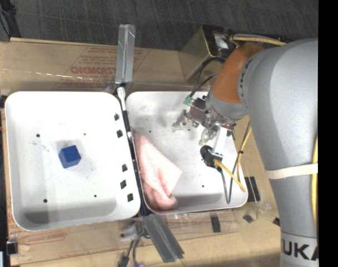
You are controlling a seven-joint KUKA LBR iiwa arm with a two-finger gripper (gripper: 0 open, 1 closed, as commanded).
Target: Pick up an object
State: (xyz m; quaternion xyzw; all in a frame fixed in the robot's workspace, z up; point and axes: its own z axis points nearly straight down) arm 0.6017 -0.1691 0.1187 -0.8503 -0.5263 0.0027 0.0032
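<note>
— Where are you hanging right now?

— I'm hovering over the right bin (235, 196), my gripper (194, 121) sitting above its upper middle floor, with my grey arm (280, 110) reaching in from the right and the orange band (231, 77) showing just above my wrist.

— Are your fingers gripping anything?

— I cannot tell how far they're standing apart; the wrist hardware is crowding them. Nothing is showing between them.

— What's lying beneath you?

— A pink cloth (155, 171) is lying crumpled along the left wall of the same bin, running from about mid-height down to its lower left corner. It's sitting near me, down and to the left, apart from my fingers.

— And the other bin?

— A blue cube (69, 156) is resting on the floor of the left bin (13, 149), left of centre, well apart from me. A yellow cable (233, 176) is trailing below my wrist.
</note>
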